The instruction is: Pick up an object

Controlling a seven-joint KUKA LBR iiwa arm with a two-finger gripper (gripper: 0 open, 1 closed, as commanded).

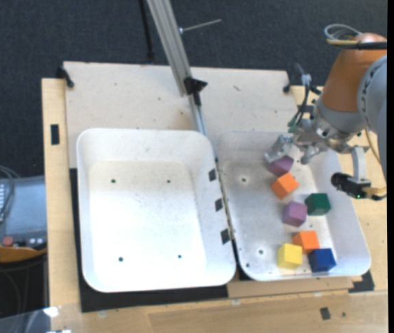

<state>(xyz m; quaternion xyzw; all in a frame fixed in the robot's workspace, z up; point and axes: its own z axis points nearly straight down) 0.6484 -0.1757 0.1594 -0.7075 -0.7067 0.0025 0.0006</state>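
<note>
Seven small blocks lie in the right bin (252,158), and you can place each of them from the orange block (285,184) near that bin's middle. Just above and slightly left of the orange block sits a purple block (281,164), and the gripper (293,148) hangs directly over that purple block, its metal fingers reaching down around the block's upper edge. Whether the jaws are apart, together, or clamped on the purple block you cannot tell at this slant; the fingers may merely be touching it. Below and to the right of the orange block you find a second purple block (295,213), with a dark green block (318,203) just beside it on the right. Further below the orange block, near the bin's lower rim, lies a cluster of three: a yellow block (289,254) on the left, a second orange block (309,240) above and right of it, and a blue block (322,259) at the lower right, the three nearly touching. Well to the left of the orange block stands the left bin (148,207), its white floor marked with a few dark dots. Above and to the right of the orange block you see the arm (349,82), its orange band above the grey wrist.
</note>
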